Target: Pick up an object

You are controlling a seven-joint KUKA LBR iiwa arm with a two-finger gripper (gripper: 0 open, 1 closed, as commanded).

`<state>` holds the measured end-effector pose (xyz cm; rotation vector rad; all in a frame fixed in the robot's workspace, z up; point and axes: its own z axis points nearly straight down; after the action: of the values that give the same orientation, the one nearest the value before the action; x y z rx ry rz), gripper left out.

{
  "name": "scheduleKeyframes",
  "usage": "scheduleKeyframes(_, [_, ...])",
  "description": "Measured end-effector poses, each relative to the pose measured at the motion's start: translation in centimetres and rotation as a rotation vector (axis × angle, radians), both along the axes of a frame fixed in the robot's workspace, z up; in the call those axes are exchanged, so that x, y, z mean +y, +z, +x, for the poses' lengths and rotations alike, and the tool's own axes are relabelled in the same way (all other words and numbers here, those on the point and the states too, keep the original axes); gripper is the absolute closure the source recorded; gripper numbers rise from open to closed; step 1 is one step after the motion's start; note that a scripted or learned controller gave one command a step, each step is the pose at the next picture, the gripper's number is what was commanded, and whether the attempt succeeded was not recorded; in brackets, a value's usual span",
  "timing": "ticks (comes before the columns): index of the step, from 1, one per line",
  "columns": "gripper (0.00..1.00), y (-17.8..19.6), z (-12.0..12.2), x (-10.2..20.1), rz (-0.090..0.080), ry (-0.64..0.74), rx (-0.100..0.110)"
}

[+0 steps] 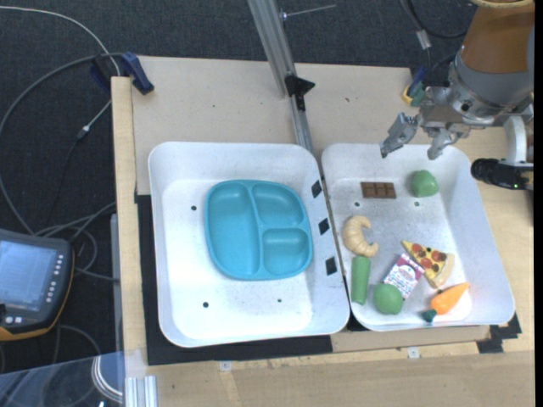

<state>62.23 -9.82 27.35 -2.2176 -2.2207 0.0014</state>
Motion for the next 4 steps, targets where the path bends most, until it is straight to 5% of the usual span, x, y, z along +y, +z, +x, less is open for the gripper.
scheduleKeyframes(1, [0.00,0.0,0.0,0.0,0.000,0.000,0.000])
scheduleKeyframes(4, [0.00,-15.4,0.0,1.4,0.000,-0.001,0.005])
